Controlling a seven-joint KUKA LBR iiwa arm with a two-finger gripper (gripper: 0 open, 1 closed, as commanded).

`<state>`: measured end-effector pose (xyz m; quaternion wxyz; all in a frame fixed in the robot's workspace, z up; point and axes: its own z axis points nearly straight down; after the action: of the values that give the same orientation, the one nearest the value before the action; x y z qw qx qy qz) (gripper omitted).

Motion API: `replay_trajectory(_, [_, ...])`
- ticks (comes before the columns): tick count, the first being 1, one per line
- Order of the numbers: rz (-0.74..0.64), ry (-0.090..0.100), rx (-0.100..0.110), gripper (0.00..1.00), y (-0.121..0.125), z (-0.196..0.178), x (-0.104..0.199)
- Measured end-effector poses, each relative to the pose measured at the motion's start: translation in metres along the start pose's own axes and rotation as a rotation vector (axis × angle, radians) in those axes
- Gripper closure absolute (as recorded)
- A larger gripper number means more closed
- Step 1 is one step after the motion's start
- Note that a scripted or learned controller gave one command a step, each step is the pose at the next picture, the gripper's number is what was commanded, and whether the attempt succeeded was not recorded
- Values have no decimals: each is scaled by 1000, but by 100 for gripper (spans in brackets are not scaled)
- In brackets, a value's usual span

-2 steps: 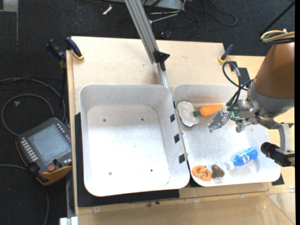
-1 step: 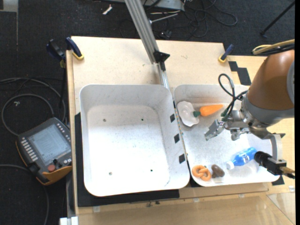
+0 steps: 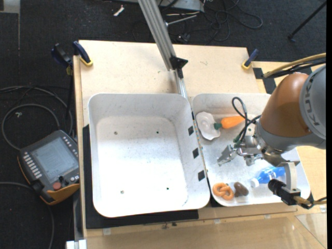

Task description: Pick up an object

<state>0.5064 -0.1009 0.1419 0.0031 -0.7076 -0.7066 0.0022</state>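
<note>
Arm: I see the grey KUKA arm [image 3: 295, 113] coming in from the right, orange band up top, covering much of the right bin.
Hand: the hand [image 3: 228, 155] sits low over the middle of the right bin, metal fingers [image 3: 224, 156] pointing left. I can't tell if it's released or clenched, and I see nothing between the fingers.
Right bin: the white bin [image 3: 218, 100] holds all the objects, next to the left bin and touching it along the shared edge.
Carrot toy: orange carrot toy [image 3: 232, 122] lies near the bin's far side, its green end toward the white piece.
White piece: a crumpled white item [image 3: 206, 125] at the bin's left wall, just beside the carrot; what it is I can't say.
Pretzel: orange pretzel-shaped toy [image 3: 223, 191] in the near left corner of the right bin.
Brown object: small dark brown lump [image 3: 240, 189] just right of the pretzel, too small to name.
Blue bottle: blue bottle with a white cap [image 3: 267, 176] lies on its side near the bin's front, below the wrist.
Left bin: white bin [image 3: 104, 108], only dark specks on its floor.
Table: light wooden table [image 3: 129, 66] with yellow-and-blue clamps [image 3: 83, 53] at the far corners.
Pole: a metal pole [image 3: 158, 27] slants down to the far edge between the bins.
Pendant: teach pendant [image 3: 49, 162] on the dark floor to the left.
</note>
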Motion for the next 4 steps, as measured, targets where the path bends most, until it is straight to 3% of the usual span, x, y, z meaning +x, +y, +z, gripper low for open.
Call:
replay_trajectory(1, [0, -2, -9, 0, 1, 47, 0])
replay_trajectory(2, [0, -1, -11, 100, 2, 36, 0])
replay_trajectory(4, [-4, -3, -14, 100, 21, -66, -6])
